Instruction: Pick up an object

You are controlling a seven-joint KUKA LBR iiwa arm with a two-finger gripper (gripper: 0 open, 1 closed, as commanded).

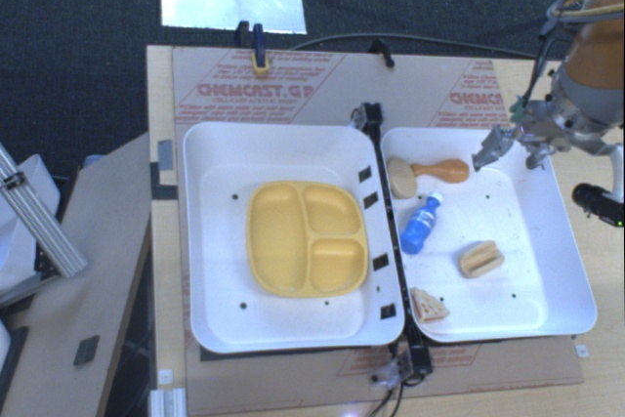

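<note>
The right bin (557,239) holds several objects. A wooden-handled brush (430,173) lies near its far left corner. A small blue bottle (420,225) lies tilted below the brush. A tan bread-like piece (480,259) sits mid-bin, and a sandwich wedge (428,305) lies at the near left corner. My gripper (511,153) hangs over the bin's far edge, right of the brush handle, open with nothing between its fingers.
A yellow compartment plate (306,237) lies in the left bin (210,210). A black divider with clips (383,210) runs between the bins. A blue-and-yellow clamp (259,49) stands on the board's far edge. An aluminium rail (34,215) lies at the left.
</note>
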